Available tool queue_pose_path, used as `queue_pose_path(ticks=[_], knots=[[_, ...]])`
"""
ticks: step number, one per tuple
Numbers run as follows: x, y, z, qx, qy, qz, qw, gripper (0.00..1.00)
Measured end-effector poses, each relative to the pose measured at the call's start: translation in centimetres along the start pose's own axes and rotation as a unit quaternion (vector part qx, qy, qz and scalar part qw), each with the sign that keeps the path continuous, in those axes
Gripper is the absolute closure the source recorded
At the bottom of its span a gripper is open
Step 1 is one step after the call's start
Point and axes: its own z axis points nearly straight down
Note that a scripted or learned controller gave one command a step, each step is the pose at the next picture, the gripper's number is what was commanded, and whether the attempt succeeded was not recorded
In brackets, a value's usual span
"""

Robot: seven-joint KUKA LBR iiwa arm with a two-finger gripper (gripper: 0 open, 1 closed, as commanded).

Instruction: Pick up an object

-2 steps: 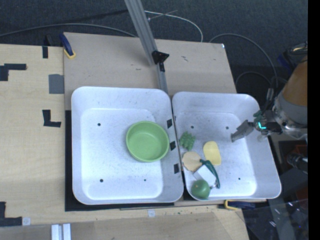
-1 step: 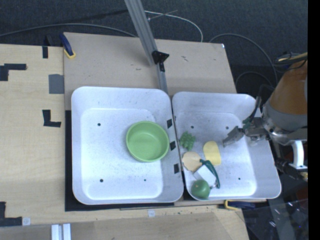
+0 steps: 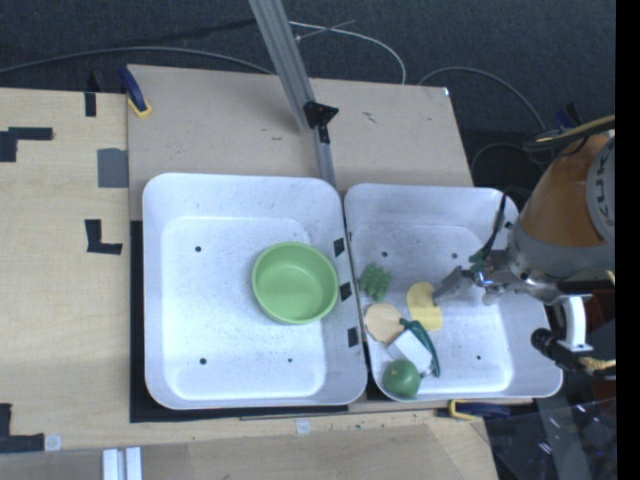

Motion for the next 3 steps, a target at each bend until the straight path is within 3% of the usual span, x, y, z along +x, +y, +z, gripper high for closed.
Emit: queue_pose_path(ticks=[1,2,3], knots=[[0.0,0.1,3.2,-0.003,-0.001,0.000,1.0000,0.00],[0.1,0.1,2.1,-0.003,0.000,0.000,1.0000,1.00],[0.2,0.0,-2.0,-0.004,-0.001,0.000,1.0000,1.00]])
